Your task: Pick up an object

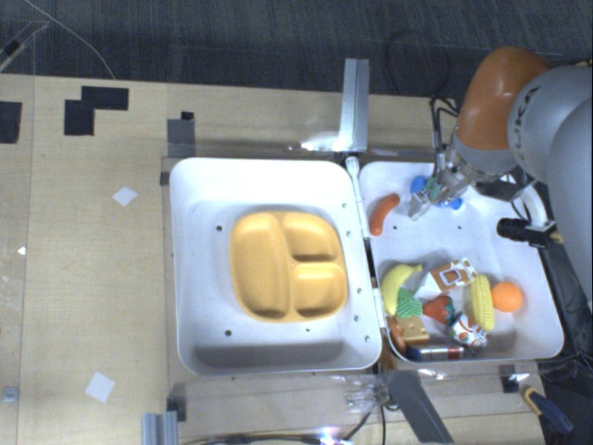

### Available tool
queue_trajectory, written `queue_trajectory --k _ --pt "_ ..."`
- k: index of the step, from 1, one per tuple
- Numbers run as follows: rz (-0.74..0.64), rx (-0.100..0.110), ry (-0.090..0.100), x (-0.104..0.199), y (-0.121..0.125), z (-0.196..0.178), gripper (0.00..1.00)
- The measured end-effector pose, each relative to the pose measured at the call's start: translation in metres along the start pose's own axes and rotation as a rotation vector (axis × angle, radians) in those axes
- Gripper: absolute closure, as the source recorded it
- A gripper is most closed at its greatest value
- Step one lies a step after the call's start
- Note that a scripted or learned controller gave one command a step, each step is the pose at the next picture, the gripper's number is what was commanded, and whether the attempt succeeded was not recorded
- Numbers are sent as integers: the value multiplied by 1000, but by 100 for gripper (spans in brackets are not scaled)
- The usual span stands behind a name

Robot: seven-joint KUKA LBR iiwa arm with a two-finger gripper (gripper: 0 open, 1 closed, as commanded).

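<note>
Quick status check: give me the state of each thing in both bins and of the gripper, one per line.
Yellow tray: lying flat in the left bin, compartments bare.
Orange sausage: lying loose near the right bin's left wall.
Blue object: on the bin floor, under the gripper.
Banana, corn, orange ball: piled at the near end, untouched.
Gripper: low over the blue object, grasp unclear.

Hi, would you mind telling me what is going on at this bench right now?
A grey arm is reaching from the right into the right bin, with its gripper low at the far end, over a small blue object and next to an orange sausage-shaped toy. Nothing is visibly held between its fingers. The rest of the toys, including a banana, corn and an orange ball, are piled at the near end. The left bin holds a yellow divided tray.
</note>
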State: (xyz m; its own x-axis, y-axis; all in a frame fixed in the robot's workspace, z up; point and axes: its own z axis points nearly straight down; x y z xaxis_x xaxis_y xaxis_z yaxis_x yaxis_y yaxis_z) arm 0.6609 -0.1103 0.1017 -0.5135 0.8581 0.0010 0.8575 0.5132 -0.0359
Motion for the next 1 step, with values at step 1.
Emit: queue_trajectory --k 1 --pt "312 -48 1 37 26 -89 100"
